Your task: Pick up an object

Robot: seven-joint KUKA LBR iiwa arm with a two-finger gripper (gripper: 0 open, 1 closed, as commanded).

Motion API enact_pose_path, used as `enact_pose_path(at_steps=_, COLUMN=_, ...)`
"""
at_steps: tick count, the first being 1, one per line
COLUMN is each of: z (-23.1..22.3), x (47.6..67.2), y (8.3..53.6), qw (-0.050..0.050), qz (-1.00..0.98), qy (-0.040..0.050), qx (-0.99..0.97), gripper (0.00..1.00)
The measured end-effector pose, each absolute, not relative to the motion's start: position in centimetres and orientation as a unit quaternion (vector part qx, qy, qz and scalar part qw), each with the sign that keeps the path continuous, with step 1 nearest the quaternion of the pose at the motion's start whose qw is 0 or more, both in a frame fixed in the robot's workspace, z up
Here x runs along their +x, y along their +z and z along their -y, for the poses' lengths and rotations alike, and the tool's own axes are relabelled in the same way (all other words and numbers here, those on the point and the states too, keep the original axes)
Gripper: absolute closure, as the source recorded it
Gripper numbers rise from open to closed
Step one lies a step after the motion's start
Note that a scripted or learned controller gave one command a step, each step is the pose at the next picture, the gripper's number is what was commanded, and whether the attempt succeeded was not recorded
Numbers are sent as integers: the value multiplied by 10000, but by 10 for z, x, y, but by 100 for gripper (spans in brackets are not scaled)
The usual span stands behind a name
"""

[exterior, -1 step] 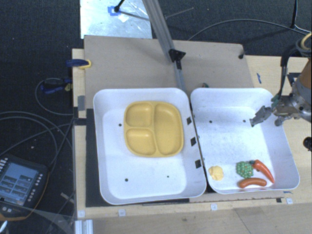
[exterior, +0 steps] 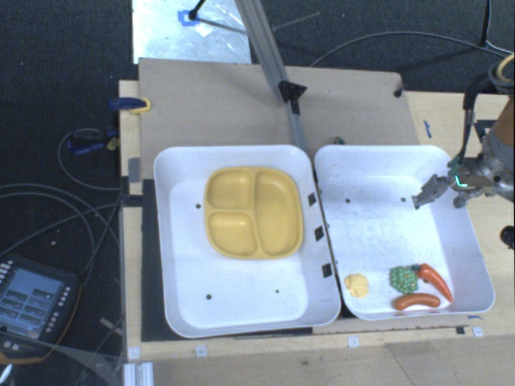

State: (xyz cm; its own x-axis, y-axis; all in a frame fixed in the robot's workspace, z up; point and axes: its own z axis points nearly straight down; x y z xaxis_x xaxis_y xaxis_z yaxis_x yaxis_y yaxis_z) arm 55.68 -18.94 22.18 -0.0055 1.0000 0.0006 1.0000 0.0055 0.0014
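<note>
Beyond the wooden bench [exterior: 354, 95] lies dark carpet [exterior: 64, 47]; gripper [exterior: 438, 190] spread open over right bin [exterior: 378, 240]

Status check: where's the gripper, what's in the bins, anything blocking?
Gripper over right bin's far right side, holding nothing. Broccoli, carrot, sausage, yellow piece untouched at near edge. Yellow tray in left bin. Path clear.

Nothing here can be read. The handheld control pendant [exterior: 30, 302], far to the left of the jaws on the floor, shows a lit screen with rows of blue buttons, but its lettering is too small and blurred to make out.
</note>
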Motion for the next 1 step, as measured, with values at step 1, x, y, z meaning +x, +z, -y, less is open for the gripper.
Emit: enact_pose_path(at_steps=1, z=183, x=565, y=171, qw=-8, qz=-7098, qy=-5, qx=7044, gripper=0)
